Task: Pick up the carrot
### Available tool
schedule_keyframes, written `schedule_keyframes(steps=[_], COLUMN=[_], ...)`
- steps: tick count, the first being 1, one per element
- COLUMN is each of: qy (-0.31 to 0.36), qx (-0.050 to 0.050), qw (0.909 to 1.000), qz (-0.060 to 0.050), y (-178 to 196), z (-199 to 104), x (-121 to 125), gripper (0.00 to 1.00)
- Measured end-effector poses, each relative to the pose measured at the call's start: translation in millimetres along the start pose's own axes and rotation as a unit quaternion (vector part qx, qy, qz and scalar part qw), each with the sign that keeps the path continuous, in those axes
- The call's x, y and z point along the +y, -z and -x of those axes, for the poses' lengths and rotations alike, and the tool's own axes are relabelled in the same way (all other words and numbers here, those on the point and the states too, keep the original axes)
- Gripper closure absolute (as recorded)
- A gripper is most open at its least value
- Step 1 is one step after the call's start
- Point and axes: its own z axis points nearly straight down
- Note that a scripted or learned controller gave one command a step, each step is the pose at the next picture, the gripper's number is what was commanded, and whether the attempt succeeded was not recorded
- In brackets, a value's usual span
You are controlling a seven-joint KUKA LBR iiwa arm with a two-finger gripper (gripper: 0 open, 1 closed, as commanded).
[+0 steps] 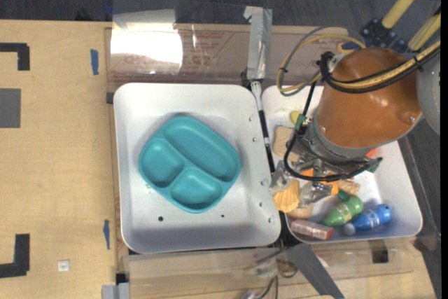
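Pincer (308, 175) hangs low over the right bin (409, 220), under the orange band (367, 105) of the arm, and whether it is apart or together cannot be told from this angle, since the wrist hides most of it. On the far left, the desk (56, 150) is bare brown board with black marks and bits of blue tape. Next comes the left bin (133, 108), which holds a teal divided plate (190, 161) lying flat near its middle. Past the seam between the bins, the right bin holds a heap of small things just below the pincer: a yellow piece (285, 201) at the left of the heap, a reddish bar (311, 229) at the near edge, a green toy (344, 210), and a blue bottle (369, 218) furthest right. The carrot (341, 187) appears as an orange strip just above the green toy, partly covered by the pincer's metal parts, close beside them; contact cannot be judged.
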Motion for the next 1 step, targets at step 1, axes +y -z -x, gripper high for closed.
schedule_keyframes(steps=[1], qy=[0.244], qx=[-0.001], qw=[0.9698], qz=[-0.003], y=[62.2], z=[-2.7], x=[7.2], gripper=[1.0])
